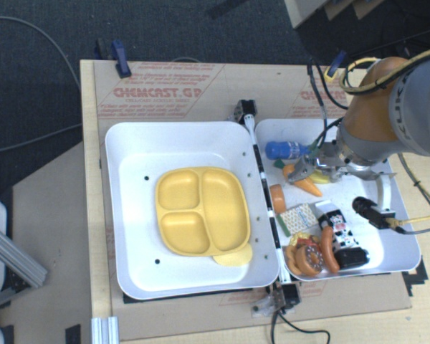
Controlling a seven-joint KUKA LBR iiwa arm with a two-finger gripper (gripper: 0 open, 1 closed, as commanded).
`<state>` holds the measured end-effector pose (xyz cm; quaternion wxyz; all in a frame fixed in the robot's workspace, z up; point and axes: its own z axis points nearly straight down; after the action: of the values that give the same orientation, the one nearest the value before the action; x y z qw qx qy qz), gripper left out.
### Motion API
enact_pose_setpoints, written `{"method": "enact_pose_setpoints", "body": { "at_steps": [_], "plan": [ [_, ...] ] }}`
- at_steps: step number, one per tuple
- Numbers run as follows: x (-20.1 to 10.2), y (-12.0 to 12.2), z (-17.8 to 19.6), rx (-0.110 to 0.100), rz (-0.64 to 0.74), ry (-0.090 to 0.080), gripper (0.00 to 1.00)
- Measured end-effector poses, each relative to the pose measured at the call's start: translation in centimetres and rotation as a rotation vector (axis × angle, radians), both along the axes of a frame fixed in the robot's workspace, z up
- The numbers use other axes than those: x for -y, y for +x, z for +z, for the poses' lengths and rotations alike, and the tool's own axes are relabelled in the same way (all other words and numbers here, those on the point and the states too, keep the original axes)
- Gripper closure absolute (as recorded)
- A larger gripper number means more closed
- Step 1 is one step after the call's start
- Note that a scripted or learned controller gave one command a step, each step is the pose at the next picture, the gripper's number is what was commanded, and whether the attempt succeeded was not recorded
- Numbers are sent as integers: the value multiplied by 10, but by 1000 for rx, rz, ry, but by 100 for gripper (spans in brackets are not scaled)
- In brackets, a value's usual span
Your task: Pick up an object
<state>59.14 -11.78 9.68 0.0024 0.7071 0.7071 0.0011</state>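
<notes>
Toys [322,246] crowd the right bin's [405,246] near end while the gripper [309,169], grip impossible to read, hangs low over a carrot [306,185] beside the blue bottle [287,150], apparently mid-reach, needing a clean close and lift next.

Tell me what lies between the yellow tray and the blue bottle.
In the camera view, the bins' touching rims separate the yellow tray from the blue bottle.

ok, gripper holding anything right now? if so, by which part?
Cannot be told. The gripper is down in the right bin, right at the orange carrot-like piece beside the blue bottle, but the view doesn't show anything between its fingers.
</notes>
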Motion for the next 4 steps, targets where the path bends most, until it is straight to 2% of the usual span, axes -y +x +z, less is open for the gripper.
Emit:
{"method": "enact_pose_setpoints", "body": {
  "at_steps": [1,2,3,4],
  "plan": [
    [-9,-33,-15,-10,-1,3,0],
    [12,76,49,-4,2,1,0],
    [-22,40,-6,12,0,-6,0],
    [-20,12,-14,-9,-1,2,0]
  ]
}}
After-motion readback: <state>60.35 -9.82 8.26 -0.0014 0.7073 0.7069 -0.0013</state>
